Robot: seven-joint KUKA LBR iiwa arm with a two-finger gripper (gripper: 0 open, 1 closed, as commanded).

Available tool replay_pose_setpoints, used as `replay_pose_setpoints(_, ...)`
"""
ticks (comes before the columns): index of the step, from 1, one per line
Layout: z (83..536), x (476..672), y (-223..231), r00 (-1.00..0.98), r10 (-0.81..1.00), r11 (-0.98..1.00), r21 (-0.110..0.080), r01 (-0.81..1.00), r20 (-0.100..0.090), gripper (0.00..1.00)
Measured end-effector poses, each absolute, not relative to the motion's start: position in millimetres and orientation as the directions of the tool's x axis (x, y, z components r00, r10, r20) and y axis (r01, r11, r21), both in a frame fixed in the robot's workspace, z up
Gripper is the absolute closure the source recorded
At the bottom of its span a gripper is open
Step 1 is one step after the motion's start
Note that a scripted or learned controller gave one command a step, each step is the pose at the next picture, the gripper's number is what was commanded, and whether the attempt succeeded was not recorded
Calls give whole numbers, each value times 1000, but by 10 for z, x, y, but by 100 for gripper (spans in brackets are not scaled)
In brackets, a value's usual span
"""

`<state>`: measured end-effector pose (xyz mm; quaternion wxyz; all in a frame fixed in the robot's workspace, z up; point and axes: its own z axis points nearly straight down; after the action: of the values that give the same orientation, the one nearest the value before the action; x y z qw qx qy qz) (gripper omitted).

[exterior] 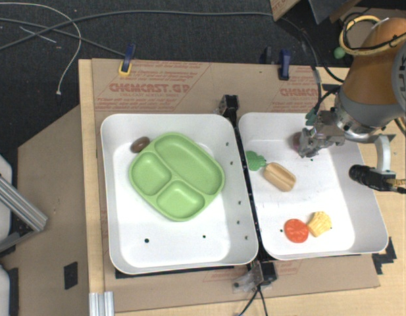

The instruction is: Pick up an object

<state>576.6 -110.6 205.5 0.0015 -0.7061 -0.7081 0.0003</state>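
**A:** Start at the gripper point(310, 145). Are its tips apart or together?

**B:** I cannot tell. It is a dark, blurred cluster over the far part of the right bin point(367, 232), and nothing shows between its tips.

**A:** So where are the things it could pick?

**B:** All nearer the camera than the gripper. The tan cylinder point(279, 176) lies toward the bin's left side, touching a small green piece point(255, 160). The red round piece point(296, 230) and the yellow piece point(320, 223) sit side by side near the front wall.

**A:** What could go wrong?

**B:** I judge a descent from here would close on bare bin floor. Going for the cylinder risks nudging the green piece or rolling the cylinder away. The red and yellow pair may get pinched together.

**A:** Anything hard to read?

**B:** The small brown thing point(140, 144) beside the green divided plate point(177, 176) in the left bin point(117, 196) is too small to identify.
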Motion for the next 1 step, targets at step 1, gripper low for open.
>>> replay_pose_setpoints(1, 2158, 5677, -525, -3, 1000, 3, -2, 1000, 2, 100)
